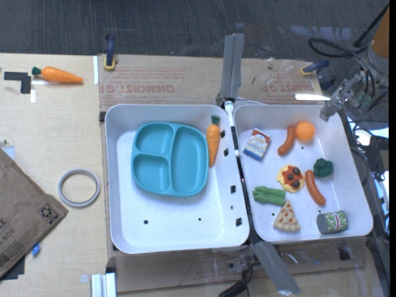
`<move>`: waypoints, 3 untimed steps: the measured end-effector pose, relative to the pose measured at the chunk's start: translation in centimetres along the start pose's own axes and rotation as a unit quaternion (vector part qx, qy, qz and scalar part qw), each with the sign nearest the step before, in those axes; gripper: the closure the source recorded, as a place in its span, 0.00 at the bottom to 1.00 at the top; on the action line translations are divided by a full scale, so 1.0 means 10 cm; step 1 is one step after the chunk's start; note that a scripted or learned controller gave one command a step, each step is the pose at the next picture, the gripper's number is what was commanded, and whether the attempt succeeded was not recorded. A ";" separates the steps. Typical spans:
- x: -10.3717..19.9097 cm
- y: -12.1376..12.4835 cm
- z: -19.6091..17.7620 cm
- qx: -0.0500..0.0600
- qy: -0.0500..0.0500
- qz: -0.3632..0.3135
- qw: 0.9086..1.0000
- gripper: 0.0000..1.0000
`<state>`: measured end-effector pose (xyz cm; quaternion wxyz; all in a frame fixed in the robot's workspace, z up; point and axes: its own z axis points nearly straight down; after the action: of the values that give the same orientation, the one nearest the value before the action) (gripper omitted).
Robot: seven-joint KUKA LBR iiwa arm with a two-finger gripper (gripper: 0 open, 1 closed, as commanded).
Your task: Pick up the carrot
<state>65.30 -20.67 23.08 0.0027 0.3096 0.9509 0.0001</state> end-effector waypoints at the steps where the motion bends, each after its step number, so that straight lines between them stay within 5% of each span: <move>1: 0.02 -0.20 0.55 0.000 0.001 -0.130 0.992 1.00; 2: 0.09 -0.15 0.63 -0.001 0.001 -0.382 0.924 1.00; 3: -0.15 -0.07 0.48 -0.001 -0.001 -0.493 0.870 1.00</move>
<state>66.07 -22.12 18.28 0.0039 -0.1990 0.9800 -0.0002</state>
